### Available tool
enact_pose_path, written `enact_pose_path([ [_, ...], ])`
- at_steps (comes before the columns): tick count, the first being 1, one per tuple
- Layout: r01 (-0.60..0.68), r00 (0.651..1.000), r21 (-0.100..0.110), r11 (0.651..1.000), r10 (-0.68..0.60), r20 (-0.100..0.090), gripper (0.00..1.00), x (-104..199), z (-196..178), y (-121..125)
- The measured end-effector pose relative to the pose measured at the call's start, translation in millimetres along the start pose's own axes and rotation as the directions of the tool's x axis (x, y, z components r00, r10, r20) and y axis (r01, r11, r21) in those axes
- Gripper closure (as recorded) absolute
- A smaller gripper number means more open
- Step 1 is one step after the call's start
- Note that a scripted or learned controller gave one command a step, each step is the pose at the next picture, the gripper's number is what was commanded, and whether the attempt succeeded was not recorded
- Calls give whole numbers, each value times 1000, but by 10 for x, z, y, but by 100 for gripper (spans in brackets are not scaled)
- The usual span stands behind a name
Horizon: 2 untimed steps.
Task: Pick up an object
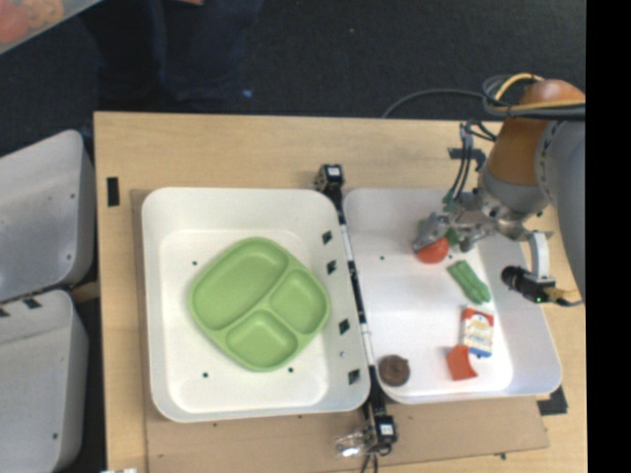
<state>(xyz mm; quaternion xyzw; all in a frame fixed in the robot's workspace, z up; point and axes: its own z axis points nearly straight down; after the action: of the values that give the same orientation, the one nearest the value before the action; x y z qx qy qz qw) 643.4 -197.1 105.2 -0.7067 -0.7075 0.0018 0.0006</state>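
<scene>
The arm comes in from the right over the right bin (404,294). Its gripper (435,236) hangs low near the bin's far side, directly above a red rounded object (431,253) that touches or sits just under the fingertips. A green elongated piece (469,281) lies a little to the right and nearer. Further toward the front lie a small white and red packet (478,330) and a red block (459,363). A brown round object (394,369) rests at the bin's front left corner.
The left bin (168,382) holds a green divided plate (258,304). A ridge with black clips (347,284) separates the two bins. Cables loop behind the arm at the back right of the bench (434,101).
</scene>
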Motion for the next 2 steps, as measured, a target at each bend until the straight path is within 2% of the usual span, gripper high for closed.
enact_pose_path([
  [1, 2, 1000, -8, 1000, -2, 4, 100, -13, -150, 20],
  [2, 1, 1000, -9, 1000, -1, 0, 100, -44, -591, 37],
])
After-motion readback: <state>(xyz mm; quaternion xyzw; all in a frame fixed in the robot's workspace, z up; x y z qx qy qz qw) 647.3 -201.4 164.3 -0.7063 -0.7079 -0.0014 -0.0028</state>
